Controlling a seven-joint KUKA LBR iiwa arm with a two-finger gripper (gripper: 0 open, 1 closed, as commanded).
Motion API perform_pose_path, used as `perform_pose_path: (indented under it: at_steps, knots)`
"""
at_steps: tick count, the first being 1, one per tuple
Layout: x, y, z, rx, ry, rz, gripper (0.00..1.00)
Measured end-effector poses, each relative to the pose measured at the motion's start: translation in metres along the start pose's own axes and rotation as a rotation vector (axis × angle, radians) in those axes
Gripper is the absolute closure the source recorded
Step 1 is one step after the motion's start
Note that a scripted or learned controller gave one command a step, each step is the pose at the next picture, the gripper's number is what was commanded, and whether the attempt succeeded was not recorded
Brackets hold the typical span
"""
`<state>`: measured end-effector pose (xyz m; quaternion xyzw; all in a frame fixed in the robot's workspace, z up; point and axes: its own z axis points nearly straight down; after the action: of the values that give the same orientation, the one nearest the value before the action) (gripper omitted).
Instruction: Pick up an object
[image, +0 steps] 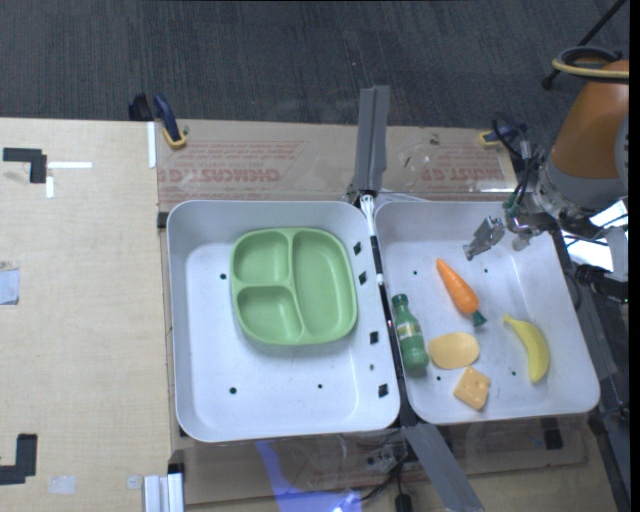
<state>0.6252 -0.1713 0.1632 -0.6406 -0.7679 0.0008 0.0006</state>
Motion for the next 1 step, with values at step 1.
perform_pose_path:
  at_steps: [1]
  knots:
    - [0.0341, -0.0230, 0.0719, -0.001, 0.000, -0.167, 0.00]
